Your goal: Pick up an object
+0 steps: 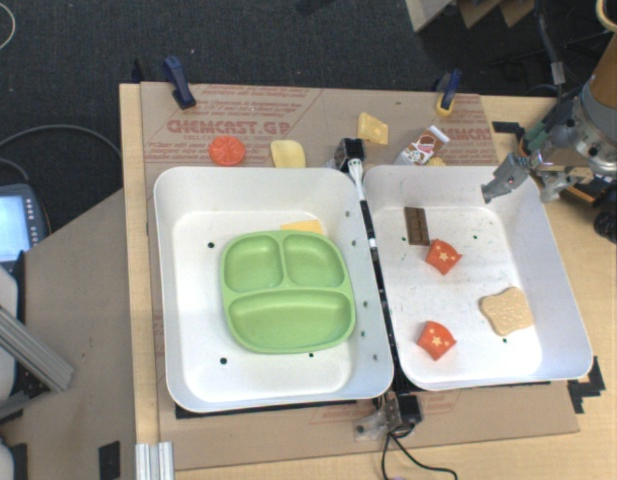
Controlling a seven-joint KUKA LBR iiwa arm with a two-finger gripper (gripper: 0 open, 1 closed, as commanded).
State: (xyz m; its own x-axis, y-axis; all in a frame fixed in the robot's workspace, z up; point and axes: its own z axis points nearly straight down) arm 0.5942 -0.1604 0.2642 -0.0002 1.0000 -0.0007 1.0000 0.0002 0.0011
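Approach step, nothing grasped yet. Tool (516, 180) hovers over the right bin's (558, 298) back right corner; can't tell whether it's open or closed, and nothing visible in it. Candidates in that bin: brown bar (416, 225), two red blocks (443, 257) (436, 339), toast-shaped piece (506, 311). Green divided plate (286, 290) sits in the left bin (183, 268). Next move, I'd say: translate forward-left over a red block or the bar, descend, close.
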